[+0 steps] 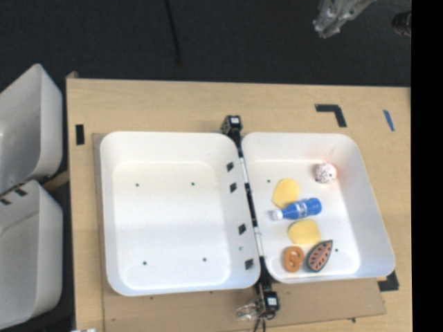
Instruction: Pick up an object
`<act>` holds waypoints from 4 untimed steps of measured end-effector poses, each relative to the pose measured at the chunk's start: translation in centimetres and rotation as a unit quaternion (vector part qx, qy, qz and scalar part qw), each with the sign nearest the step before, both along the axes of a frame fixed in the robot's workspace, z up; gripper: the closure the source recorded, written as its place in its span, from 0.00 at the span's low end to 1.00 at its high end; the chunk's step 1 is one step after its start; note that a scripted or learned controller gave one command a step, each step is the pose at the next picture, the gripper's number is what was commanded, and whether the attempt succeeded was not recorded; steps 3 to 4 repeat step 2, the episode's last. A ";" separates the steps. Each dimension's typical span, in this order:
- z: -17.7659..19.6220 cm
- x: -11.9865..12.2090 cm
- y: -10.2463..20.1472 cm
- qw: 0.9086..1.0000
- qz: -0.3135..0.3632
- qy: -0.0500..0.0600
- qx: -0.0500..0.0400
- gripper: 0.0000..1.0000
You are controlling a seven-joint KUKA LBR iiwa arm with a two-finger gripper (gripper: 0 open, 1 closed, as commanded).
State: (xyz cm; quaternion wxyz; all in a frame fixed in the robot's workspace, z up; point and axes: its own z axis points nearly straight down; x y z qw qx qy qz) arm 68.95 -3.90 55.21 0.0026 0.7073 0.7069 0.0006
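Scanning from nine o'clock, the left shallow white plastic bin (166, 213) holds nothing, while the right white bin (346, 158) keeps two yellow pieces (286, 191), a blue bottle (299, 209), a speckled ball (325, 173), an orange ring (293, 258) and a seed-patterned slice (319, 255). Nothing is picked yet. At one o'clock the gripper (339, 9) hangs well above the wooden bench (173, 106); whether it is spread I cannot tell.

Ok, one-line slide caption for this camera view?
Gripper raised beyond the bench; blue bottle and small toys lie in the right bin.
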 end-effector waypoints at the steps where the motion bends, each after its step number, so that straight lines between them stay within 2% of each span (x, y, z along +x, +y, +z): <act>1: -12.0 -1.3 2.8 1.000 0.002 0.008 0.001 1.00; 2: -9.7 0.1 2.7 1.000 0.003 0.000 0.001 1.00; 4: -9.7 0.1 2.7 1.000 0.003 0.000 0.001 1.00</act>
